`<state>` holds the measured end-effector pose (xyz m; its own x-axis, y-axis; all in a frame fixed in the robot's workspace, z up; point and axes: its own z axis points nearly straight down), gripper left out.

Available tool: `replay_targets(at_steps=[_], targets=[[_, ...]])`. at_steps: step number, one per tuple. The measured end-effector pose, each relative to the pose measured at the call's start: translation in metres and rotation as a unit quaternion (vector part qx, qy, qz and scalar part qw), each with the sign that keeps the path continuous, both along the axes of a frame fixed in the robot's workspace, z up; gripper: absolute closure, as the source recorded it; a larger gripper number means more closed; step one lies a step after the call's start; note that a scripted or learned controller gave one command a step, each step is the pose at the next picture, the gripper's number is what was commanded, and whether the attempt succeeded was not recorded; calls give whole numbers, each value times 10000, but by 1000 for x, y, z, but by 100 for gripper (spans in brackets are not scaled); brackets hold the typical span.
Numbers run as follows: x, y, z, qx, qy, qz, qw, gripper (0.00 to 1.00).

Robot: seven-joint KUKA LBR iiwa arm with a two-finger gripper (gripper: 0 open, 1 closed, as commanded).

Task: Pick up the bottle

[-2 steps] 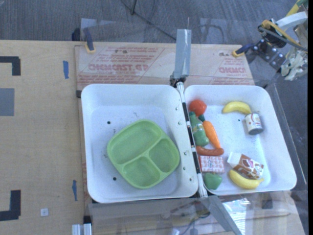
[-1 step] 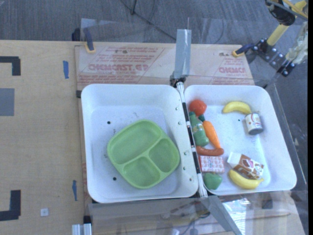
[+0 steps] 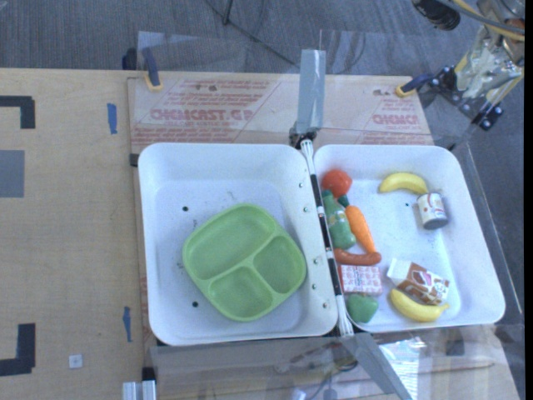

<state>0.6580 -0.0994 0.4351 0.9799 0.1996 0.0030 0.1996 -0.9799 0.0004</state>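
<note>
The bottle (image 3: pixel 337 221) is green with a pale label and lies along the left wall of the right bin (image 3: pixel 475 232). It rests between a red tomato (image 3: pixel 336 182) and an orange carrot (image 3: pixel 360 227). The gripper (image 3: pixel 487 69) hangs at the top right, beyond the far right corner of that bin, well away from the bottle and with nothing seen in it.
The right bin also holds a sausage (image 3: pixel 358 257), a red-and-white packet (image 3: pixel 361 279), a green pepper (image 3: pixel 361 307), two bananas (image 3: pixel 404 182) (image 3: pixel 414 305), a can (image 3: pixel 431 210) and a juice carton (image 3: pixel 423 280). A green divided plate (image 3: pixel 243 262) lies in the left bin (image 3: pixel 166 182).
</note>
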Motion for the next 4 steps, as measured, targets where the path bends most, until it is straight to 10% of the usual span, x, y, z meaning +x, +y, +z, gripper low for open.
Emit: replay_targets(at_steps=[1,4], targets=[[2,54,0,1,2,-6,10000,100],[3,51,30,2,-27,-59,10000,100]])
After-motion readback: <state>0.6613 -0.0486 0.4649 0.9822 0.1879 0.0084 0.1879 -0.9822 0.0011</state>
